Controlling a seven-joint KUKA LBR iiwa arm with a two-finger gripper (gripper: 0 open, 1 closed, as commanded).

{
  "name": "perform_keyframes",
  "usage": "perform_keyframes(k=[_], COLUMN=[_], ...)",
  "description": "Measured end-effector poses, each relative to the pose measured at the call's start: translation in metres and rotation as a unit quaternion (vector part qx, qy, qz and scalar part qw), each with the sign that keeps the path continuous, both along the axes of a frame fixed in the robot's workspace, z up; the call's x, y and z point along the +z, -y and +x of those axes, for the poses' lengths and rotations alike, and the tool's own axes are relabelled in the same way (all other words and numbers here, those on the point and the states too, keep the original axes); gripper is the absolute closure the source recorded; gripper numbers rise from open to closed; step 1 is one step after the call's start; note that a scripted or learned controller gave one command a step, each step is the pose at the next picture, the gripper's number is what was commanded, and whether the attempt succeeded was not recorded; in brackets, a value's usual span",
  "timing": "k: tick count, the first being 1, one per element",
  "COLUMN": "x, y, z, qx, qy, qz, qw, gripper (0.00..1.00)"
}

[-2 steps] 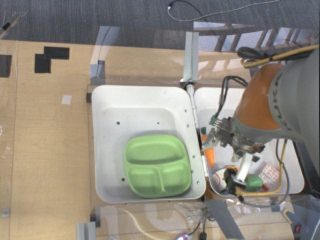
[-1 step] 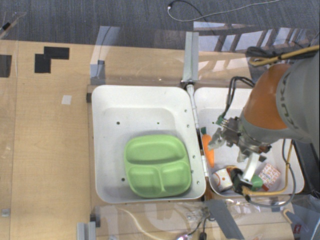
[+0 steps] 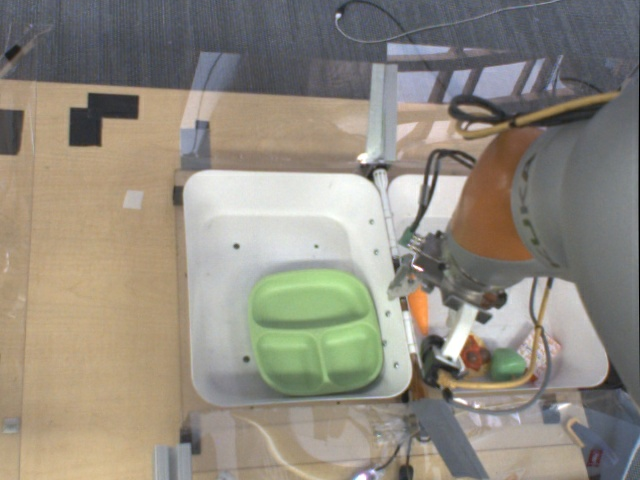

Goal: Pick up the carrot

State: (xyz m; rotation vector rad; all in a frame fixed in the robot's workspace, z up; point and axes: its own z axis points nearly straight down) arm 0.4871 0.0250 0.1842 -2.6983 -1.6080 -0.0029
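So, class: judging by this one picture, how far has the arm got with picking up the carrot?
Done: the arm has reached into the right white bin, its tool low near the left wall. In hand: nothing confirmed; the small orange carrot lies beside the tool, partly hidden, apparently not lifted. Left: grasping and raising it. The green divided plastic tray in the left white bin is not involved.
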Motion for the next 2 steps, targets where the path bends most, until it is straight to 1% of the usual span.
perform_keyframes(k=[1, 2], x=[0.0, 0.0], y=[0.032, 0.089], z=[0.0, 0.007], qx=[0.003, 0.049], qy=[0.0, 0.001], qz=[-0.0004, -0.0009], qw=[1.0, 0.9988], gripper=[0.0, 0.0])
